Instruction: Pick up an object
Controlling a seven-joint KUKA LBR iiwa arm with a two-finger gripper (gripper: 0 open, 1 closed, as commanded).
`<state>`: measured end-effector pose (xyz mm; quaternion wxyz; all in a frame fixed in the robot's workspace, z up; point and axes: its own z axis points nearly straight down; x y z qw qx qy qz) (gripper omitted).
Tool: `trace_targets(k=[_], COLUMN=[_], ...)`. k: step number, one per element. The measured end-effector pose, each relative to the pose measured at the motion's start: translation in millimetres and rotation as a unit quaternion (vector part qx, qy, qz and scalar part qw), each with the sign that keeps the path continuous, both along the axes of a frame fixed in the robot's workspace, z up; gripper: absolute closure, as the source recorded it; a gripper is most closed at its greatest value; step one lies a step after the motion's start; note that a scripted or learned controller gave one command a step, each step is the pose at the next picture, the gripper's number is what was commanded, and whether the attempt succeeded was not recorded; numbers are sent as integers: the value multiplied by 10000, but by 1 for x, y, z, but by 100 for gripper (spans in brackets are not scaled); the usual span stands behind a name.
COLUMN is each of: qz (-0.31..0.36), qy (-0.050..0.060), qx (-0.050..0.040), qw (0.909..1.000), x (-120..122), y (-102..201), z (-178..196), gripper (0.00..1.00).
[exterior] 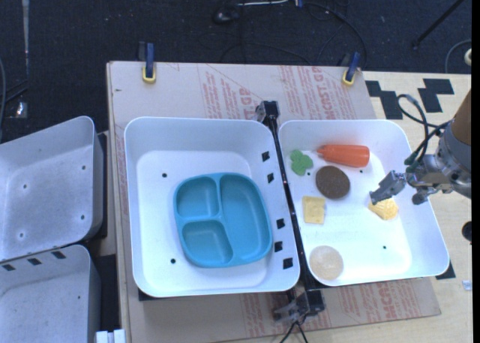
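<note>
While the gripper (390,187) hangs low in the right bin (420,240), its finger state cannot be determined; a yellow cheese wedge (386,209) lies just beneath it.

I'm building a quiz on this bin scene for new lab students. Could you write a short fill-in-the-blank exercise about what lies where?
1. The blue divided tray lies in the ____ bin.
2. The orange carrot lies in the right bin, just above the round ____ patty.
3. The gripper is right beside a yellow ____ wedge.
4. The blue tray has ____ compartments.

Missing words: left; brown; cheese; three
</note>
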<state>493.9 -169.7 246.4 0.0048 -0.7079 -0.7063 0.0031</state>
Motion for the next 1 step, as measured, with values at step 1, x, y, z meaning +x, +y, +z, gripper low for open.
trace_targets(k=[1], qz=[17], qy=[-52], qx=[-12], qw=[10000], x=[2], y=[0], z=[5], gripper=[0])
